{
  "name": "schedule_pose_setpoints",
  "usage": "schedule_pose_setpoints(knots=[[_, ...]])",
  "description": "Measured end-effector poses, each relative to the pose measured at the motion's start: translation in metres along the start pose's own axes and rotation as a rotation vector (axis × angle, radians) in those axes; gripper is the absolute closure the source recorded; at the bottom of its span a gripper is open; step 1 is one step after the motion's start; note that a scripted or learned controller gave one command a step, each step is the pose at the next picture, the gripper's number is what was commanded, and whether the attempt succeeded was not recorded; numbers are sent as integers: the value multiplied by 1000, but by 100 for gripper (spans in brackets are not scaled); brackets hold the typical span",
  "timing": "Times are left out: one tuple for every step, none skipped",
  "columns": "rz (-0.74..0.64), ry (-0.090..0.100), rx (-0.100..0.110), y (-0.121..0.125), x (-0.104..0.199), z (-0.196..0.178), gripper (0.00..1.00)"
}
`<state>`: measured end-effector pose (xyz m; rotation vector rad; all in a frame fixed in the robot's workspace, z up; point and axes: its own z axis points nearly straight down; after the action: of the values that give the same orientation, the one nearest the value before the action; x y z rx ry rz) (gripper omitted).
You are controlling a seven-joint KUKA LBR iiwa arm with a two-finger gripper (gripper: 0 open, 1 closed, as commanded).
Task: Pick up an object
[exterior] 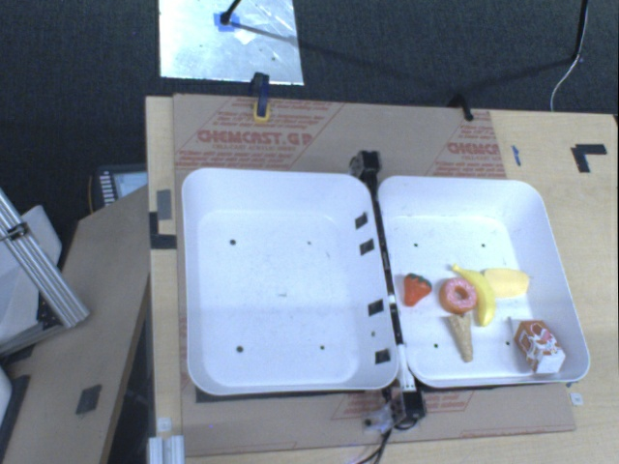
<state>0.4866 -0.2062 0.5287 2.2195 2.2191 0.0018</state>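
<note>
The small, light, stiff-looking strawberry point(417, 289), left of the doughnut point(458, 296), would be gripped across its body; jaw state cannot be told.

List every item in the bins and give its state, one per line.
strawberry: lying in the right bin, near the divider.
donut: lying flat, touching the banana.
banana: lying beside the donut.
lemon: resting against the banana's upper end.
ice cream cone: lying on its side, below the donut.
cake slice: sitting in the near right corner.
</note>
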Motion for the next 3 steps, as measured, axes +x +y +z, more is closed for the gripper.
schedule_pose_setpoints(knots=[[0, -1, -1, 0, 0, 2, 0], [-2, -1, -1, 0, 0, -2, 0], [-1, -1, -1, 0, 0, 3, 0]])
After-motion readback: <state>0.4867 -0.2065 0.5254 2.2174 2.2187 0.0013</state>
